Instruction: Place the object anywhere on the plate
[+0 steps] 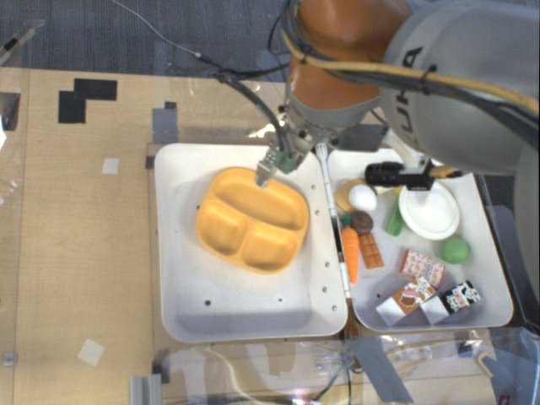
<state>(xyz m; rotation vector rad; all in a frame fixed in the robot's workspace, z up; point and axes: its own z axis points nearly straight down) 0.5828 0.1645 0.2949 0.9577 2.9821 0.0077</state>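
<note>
A yellow divided plate [253, 219] lies in the left white bin [181, 294]. My gripper [277, 165] hangs over the plate's far edge, just above its rim. A small green object [288, 160] shows between the fingers, and the gripper is shut on it. The grey arm with its orange band comes down from the upper right and hides the back of the bins.
The right bin [498, 310] holds a white round dish [429, 212], an egg [363, 197], a carrot [351, 256], a brown block [369, 250], a green ball [456, 250], a green cylinder [395, 219] and small cartons [420, 266]. A ridge [333, 226] divides the bins.
</note>
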